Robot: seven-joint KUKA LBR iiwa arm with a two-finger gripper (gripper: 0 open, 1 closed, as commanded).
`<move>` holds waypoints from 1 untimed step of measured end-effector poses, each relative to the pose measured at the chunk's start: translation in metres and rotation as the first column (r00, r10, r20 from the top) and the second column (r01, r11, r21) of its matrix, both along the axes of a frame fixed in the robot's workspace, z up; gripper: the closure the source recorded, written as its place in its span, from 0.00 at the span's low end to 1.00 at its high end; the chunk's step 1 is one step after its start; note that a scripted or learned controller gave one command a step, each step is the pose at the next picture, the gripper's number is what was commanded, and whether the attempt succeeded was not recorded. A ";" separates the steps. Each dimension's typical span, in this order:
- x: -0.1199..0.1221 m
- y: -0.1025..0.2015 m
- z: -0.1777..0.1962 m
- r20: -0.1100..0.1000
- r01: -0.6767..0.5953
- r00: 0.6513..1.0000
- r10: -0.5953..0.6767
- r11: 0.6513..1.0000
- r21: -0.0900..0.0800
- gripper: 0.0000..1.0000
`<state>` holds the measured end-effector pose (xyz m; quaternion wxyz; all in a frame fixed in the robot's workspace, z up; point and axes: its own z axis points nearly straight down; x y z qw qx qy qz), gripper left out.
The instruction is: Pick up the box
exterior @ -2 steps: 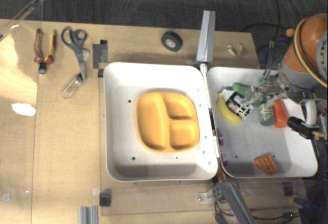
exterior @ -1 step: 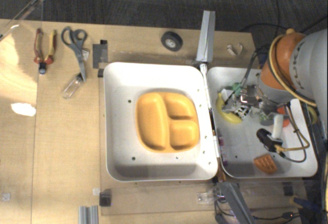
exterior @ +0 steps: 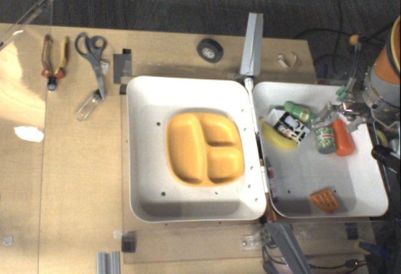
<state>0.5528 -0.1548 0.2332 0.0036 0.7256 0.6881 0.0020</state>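
Approach step. Box lay in right bin, touching banana, under green bottle. Gripper hovered just right; its state couldn't be told. Next: centre over box, descend.

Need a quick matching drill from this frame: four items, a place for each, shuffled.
Items:
1. yellow divided tray
2. box
3. scissors
4. tape roll

Places:
A. bench, behind the left bin
B. right bin, beside a banana
C. left bin, middle
D. bench, left of both bins, beside pliers

Pairs: 1-C, 2-B, 3-D, 4-A
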 end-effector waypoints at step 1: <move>0.043 0.031 -0.119 -0.006 -0.105 0.994 0.105 0.995 0.002 0.00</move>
